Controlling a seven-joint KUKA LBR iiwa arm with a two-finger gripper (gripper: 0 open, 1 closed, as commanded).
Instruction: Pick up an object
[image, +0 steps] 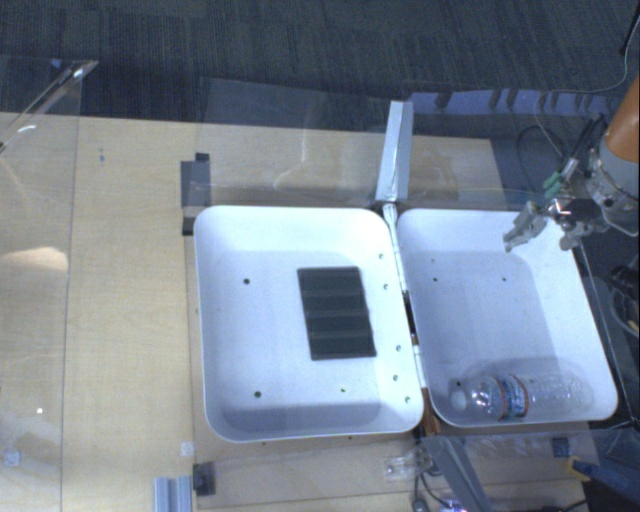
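Bench: pale wood (110, 330), bearing two shallow white bins side by side; clear panels stand around it.
Left bin: white and square (230, 300); it holds one dark ridged rectangular pad (336, 312), lying flat near the middle, its long axis running roughly front to back; nothing else lies in it.
Divider: the two bins touch along their inner rims; a grey upright bar (395, 150) stands just behind that seam.
Right bin: white (480, 300); it holds a clear plastic bottle (515, 393) with a blue and red label, lying on its side against the near wall; its long axis runs left to right, cap end towards the left.
Gripper: at the far right corner of the right bin (545, 228), above the rim; two fingers spread apart, nothing between them.
Key relation: the bottle lies well apart from the gripper, towards the near edge and slightly left of it; likely the nearer target; fingers would need to straddle its width, across the long axis.
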